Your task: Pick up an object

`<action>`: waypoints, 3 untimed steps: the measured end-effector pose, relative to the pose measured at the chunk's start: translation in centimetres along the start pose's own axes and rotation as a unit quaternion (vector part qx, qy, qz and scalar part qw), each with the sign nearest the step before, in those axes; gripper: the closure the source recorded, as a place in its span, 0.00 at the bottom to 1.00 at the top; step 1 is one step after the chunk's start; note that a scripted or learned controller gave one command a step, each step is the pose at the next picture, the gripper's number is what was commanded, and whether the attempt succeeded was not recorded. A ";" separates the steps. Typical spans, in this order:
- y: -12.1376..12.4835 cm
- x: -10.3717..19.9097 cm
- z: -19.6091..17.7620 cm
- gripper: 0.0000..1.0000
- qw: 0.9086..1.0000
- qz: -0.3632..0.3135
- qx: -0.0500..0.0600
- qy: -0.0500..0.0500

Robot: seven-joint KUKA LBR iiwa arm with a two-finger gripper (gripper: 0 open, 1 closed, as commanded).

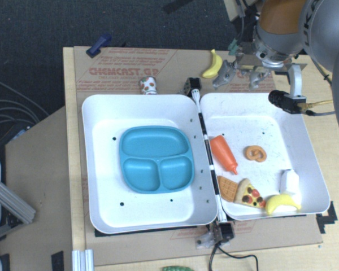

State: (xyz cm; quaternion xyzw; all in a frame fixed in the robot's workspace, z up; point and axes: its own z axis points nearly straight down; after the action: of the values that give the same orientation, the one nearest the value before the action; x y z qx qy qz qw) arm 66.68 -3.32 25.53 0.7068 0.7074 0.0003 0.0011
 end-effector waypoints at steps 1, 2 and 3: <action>-0.1 -0.8 7.1 0.00 1.000 0.001 0.002 0.001; 0.0 -0.7 6.0 1.00 1.000 0.000 0.001 0.000; 0.0 -0.7 6.0 0.00 1.000 0.000 0.001 0.000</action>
State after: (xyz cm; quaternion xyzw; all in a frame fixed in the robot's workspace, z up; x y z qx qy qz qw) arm 66.68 -4.03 19.50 0.7069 0.7074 -0.0004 0.0003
